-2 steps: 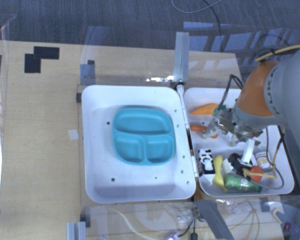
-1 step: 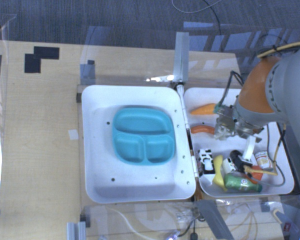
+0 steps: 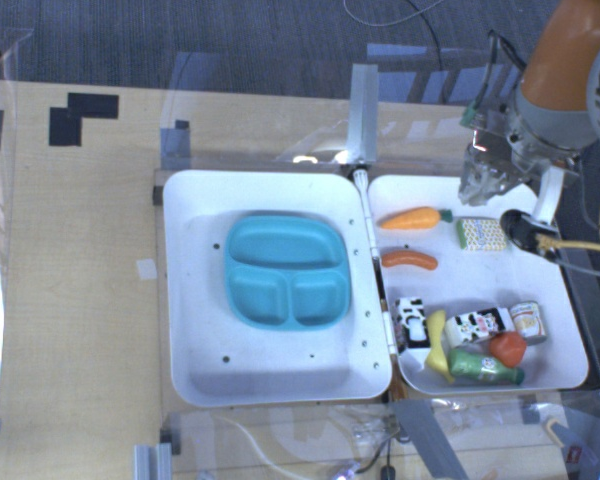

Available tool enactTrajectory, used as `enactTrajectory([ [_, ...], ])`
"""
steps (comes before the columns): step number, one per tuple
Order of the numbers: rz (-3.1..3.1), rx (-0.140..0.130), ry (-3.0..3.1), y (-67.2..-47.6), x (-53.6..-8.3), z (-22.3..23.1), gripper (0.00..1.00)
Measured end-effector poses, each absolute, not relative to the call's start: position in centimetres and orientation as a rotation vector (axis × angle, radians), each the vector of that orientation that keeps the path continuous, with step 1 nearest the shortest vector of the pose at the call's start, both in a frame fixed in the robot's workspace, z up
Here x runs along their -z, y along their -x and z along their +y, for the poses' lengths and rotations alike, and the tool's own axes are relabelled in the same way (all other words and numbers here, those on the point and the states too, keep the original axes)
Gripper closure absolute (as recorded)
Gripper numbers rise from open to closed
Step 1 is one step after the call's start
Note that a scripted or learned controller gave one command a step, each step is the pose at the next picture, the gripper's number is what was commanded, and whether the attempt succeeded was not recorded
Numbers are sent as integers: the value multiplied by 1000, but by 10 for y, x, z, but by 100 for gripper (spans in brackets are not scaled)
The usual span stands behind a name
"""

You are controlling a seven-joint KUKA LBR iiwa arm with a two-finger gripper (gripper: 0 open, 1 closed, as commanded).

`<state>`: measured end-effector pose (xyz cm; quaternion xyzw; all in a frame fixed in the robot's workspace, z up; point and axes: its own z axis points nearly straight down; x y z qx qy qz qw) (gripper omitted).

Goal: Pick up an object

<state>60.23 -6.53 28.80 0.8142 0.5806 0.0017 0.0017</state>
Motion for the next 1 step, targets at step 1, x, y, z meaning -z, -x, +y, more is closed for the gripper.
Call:
enactTrajectory([
  [1, 1921, -4, -2482, -632, -291, -17, 100],
])
